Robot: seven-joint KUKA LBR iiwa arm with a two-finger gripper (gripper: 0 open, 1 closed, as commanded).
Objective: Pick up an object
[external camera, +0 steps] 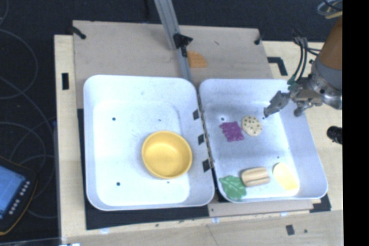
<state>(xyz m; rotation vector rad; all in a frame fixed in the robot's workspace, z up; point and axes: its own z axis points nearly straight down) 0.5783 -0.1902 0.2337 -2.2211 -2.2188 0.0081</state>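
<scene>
Arm w/ orange band up top, grey metal below, black cables at side; small grey hand, maybe two fingers.

camera: fixed overhead | slanted down | covers both bins

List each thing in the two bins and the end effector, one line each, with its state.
yellow bowl: upright in the left bin, nothing visible inside.
purple piece: lying flat in the right bin.
spotted cookie: lying beside the purple piece.
bread roll: lying on its side.
green piece: lying in the near corner.
yellow piece: lying by the bread roll.
end effector: over the right bin, holding nothing.
</scene>
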